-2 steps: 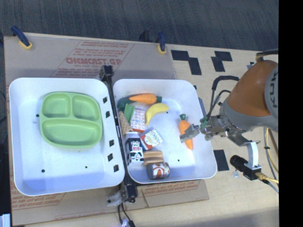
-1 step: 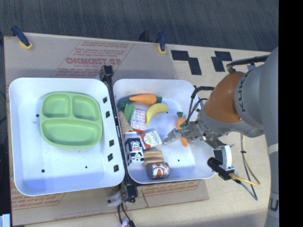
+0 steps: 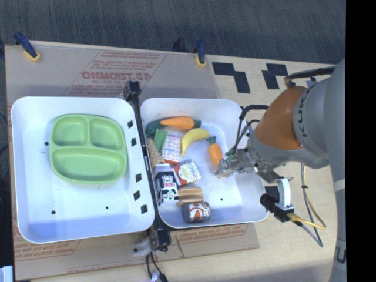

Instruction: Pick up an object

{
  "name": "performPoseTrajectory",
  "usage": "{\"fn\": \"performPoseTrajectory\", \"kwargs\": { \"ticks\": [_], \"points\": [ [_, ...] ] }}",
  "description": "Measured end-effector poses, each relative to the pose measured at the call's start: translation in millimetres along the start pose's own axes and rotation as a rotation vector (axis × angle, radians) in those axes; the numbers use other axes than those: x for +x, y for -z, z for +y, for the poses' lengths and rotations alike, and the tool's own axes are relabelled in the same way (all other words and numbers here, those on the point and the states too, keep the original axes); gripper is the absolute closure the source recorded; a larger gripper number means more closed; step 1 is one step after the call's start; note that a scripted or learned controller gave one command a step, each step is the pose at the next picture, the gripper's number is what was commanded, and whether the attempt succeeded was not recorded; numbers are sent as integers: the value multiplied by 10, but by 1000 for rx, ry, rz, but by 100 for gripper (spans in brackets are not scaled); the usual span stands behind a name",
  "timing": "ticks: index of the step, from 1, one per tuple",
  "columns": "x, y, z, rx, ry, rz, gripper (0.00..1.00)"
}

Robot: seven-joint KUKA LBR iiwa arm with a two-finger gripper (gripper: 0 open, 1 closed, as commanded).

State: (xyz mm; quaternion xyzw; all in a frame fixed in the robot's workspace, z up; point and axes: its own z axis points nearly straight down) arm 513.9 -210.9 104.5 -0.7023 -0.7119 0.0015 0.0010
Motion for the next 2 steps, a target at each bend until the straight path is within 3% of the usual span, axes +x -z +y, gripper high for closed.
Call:
{"fn": "performPoseTrajectory", "kwargs": {
  "ticks": [1, 2],
  "points": [
    [591, 1526, 474, -6, -7, 0, 100],
    [293, 806, 1154, 0, -7, 0, 100]
  ]
}}
